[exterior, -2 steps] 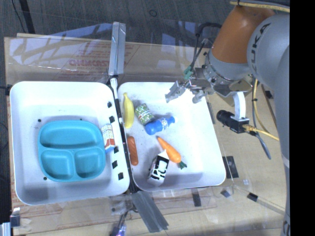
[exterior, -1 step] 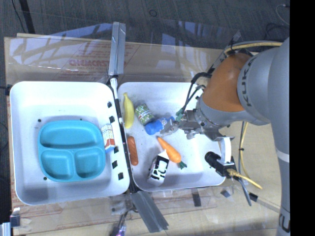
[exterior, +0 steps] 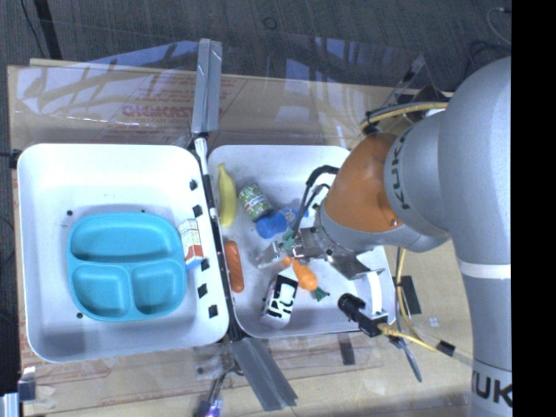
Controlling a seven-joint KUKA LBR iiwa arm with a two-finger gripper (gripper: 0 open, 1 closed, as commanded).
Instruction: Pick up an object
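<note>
While the grey arm [exterior: 452, 172] reaches in over the right bin [exterior: 261, 159], its gripper [exterior: 291, 248] sits low among the clutter, right above the carrot [exterior: 306, 276]. How the gripper stands is impossible to tell, buried as it is under the wrist. Left of the carrot lies a sausage [exterior: 234, 266]; up from it, a banana [exterior: 226, 196], a green can [exterior: 254, 201] and a blue piece [exterior: 271, 224]. Just below-left of the carrot, a black-and-white carton [exterior: 280, 301]. Far left, the blue tray [exterior: 126, 263] fills the other bin [exterior: 35, 233].
</note>
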